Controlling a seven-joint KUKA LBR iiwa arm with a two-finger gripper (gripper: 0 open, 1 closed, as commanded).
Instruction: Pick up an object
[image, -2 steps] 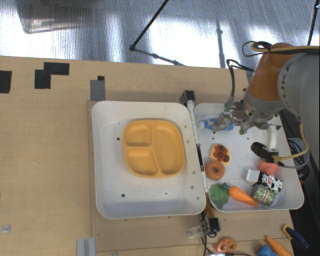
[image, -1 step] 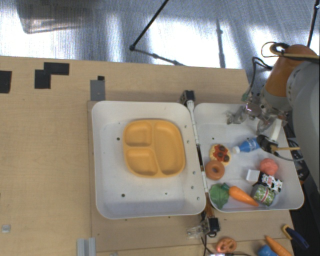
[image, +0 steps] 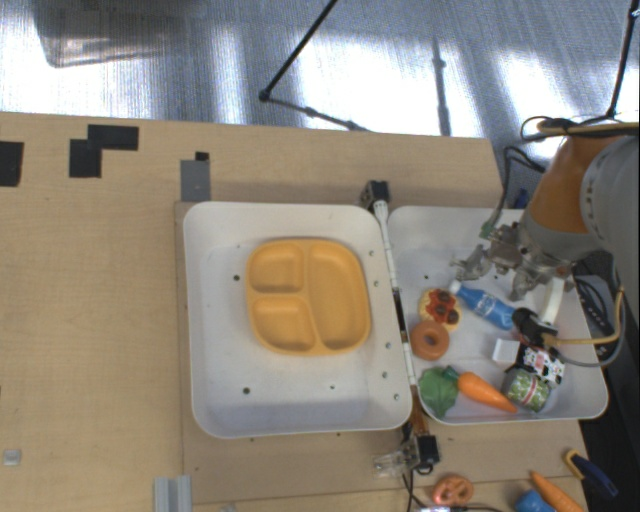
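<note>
A tan bench (image: 90, 330) fills most of the view, with black patches and a small grey block near its far edge. Beyond it lies a grey, shiny floor (image: 200, 60) crossed by thin black stand legs. Two shallow white bins sit side by side on the bench. The left bin (image: 220, 390) holds a yellow divided plate (image: 304, 296) lying flat near its middle. The right bin (image: 430, 235) holds the small things, gathered toward its near half: a blue bottle (image: 488, 307) lying on its side, a carrot (image: 484, 392) touching a green leafy piece (image: 438, 390), a brown doughnut (image: 431, 341) just beside a small pizza slice (image: 440, 306), and a green can (image: 527, 390) at the near right corner. The grey arm (image: 590, 195) with its orange band comes in from the right, and its gripper (image: 497, 262) hangs over the right bin, just beyond the bottle. Whether the claw is wide or narrow cannot be told, and nothing shows between its fingers. A pretzel (image: 453, 489) lies on the bench in front of the bins.
</note>
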